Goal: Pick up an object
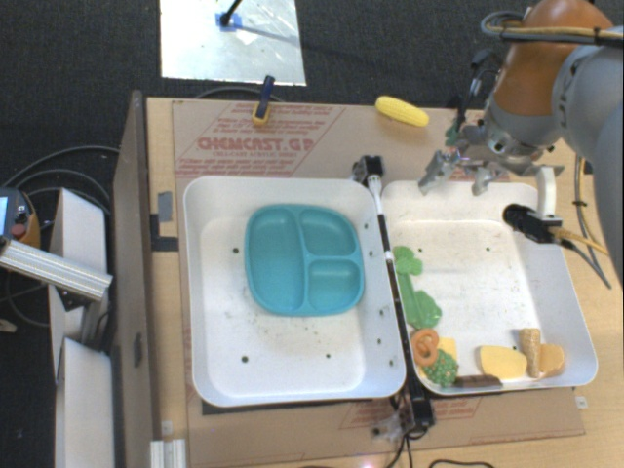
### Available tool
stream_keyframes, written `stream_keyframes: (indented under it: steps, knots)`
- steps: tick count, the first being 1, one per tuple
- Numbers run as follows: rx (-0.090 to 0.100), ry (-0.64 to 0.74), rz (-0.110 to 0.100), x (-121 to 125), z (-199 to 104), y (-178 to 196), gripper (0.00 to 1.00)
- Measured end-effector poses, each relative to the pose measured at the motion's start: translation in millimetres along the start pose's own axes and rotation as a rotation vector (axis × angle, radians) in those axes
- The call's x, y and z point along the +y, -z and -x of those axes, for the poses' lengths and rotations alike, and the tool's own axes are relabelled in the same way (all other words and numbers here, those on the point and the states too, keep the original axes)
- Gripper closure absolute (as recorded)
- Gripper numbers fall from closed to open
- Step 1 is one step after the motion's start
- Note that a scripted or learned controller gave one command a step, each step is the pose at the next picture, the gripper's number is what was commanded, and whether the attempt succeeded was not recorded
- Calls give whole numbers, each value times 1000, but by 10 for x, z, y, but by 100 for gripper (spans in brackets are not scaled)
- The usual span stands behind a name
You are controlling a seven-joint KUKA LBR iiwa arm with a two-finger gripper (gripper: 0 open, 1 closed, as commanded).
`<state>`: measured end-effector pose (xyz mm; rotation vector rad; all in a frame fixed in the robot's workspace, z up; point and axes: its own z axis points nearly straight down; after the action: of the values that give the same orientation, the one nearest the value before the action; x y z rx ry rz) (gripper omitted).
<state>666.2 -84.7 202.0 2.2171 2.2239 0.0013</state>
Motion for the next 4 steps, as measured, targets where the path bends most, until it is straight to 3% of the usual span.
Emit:
stream_keyframes:
  steps: [1,2,3,4]
  knots:
    - [1,3,-4,-291,-321,-186,0]
    - [1,-2,-4,-638,-434,-176,0]
    - [-3,-6,5,-207,504,-399,0]
    - [1,2,-2,-284,242,-805,0]
